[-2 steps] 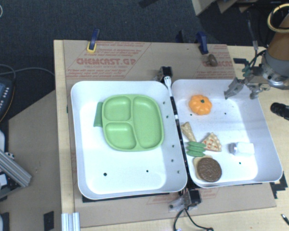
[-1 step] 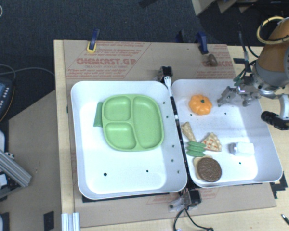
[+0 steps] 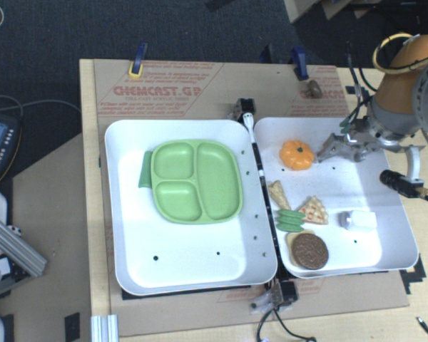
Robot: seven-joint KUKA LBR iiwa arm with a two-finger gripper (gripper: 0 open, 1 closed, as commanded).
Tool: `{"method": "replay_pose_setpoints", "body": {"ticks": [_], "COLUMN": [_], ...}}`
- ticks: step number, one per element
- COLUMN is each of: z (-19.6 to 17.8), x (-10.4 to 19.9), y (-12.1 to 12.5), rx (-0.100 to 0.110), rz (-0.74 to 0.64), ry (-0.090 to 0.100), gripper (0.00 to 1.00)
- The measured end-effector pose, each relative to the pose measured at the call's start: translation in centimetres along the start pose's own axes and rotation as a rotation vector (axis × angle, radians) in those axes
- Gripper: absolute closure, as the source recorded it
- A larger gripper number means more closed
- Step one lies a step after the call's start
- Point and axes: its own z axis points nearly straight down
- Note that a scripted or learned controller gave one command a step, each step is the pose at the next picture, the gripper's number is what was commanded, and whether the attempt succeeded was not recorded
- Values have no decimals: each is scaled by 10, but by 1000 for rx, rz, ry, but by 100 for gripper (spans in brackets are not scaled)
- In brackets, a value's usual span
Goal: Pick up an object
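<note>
A: Start at the left. What's in the left bin (image 3: 128,212)?

B: A green divided plate (image 3: 197,180) with three compartments, lying flat near the bin's middle. Nothing rests in it.

A: And the right bin (image 3: 385,226)?

B: That's where the small things are. A small orange pumpkin (image 3: 297,155) sits at the top left. Below it, a tan wedge (image 3: 278,194), a green pea pod (image 3: 291,221), a triangular pizza-like slice (image 3: 314,210), and a brown round cookie (image 3: 310,251) near the front rim. A pale, whitish piece (image 3: 358,221) lies further right.

A: Where's the gripper (image 3: 335,148)?

B: At the bin's upper right, just beside the pumpkin. I make out its fingers slightly parted with nothing between them, and they look apart from the pumpkin, though the tips are small and dark, so I wouldn't swear to it.

A: So nothing is lifted yet. What could go wrong?

B: The pumpkin is round and smooth-looking. If the fingers close off-centre, I'd expect it to squirt sideways toward the bin wall. The pea pod, slice and wedge lie close together, so a try there might catch two or nudge them apart. The flat cookie could be hard to get under.
</note>
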Motion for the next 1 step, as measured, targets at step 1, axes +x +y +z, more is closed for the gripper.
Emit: {"method": "replay_pose_setpoints", "body": {"ticks": [1], "z": [-13], "x": [0], "y": [1], "rx": [-5], "rz": [-1], "ry": [-2], "gripper": [100]}}
